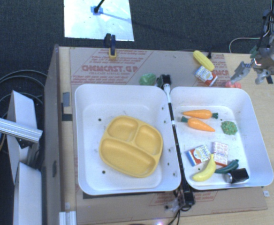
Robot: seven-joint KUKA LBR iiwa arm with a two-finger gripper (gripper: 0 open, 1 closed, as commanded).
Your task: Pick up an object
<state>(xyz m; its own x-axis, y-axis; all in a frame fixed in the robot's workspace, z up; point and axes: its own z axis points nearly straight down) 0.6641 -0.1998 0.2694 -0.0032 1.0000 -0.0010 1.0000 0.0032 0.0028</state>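
Camera view: gripper (250, 73) hangs at far right, above the counter beyond the right bin (256, 125); jaws look apart w/ nothing between. Step, by my read: pre-approach, no pick yet. Candidates lie in that bin: two carrots (199, 119), broccoli (229, 127), banana (206, 168). Next move needs travel nearward over one item, then descent.

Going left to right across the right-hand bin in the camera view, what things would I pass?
Two carrots → small blue and white packet → banana → red and white packet → green broccoli piece → black cylinder
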